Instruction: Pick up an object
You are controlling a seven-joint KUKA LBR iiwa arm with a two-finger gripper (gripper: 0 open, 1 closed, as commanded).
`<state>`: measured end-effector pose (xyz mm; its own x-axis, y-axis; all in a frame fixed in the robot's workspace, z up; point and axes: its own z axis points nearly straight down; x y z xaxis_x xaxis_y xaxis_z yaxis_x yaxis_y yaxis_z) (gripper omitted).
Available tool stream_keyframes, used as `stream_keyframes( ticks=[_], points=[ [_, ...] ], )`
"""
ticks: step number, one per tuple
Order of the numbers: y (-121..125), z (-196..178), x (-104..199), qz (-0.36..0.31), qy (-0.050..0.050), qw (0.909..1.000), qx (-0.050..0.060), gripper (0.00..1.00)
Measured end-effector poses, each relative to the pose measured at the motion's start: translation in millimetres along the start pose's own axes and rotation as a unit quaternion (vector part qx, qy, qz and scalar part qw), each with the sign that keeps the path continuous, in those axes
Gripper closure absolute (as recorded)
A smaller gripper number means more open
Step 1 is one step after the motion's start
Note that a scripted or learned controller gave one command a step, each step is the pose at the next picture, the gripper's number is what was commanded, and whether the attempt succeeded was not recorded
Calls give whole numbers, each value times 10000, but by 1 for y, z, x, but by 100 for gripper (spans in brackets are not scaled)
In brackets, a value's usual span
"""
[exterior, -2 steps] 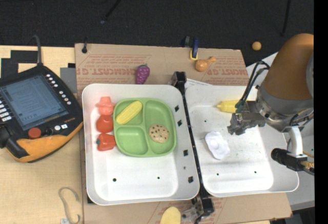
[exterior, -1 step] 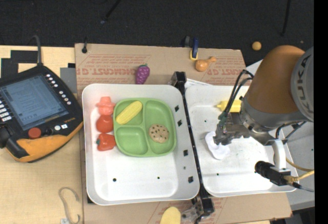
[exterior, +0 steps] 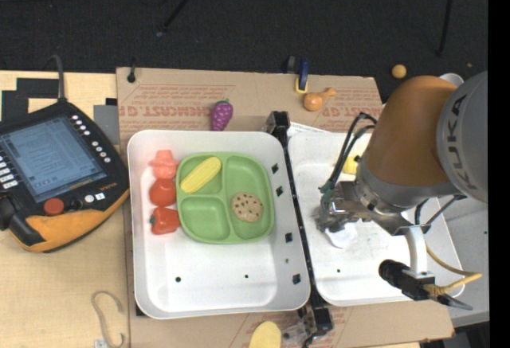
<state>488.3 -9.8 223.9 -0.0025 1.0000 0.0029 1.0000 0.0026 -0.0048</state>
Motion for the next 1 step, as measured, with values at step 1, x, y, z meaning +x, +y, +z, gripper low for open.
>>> stream_keyframes(
  ticks=[1],
  points=[
    [1,3,-3,8,-8,10000,6,100]
  ],
)
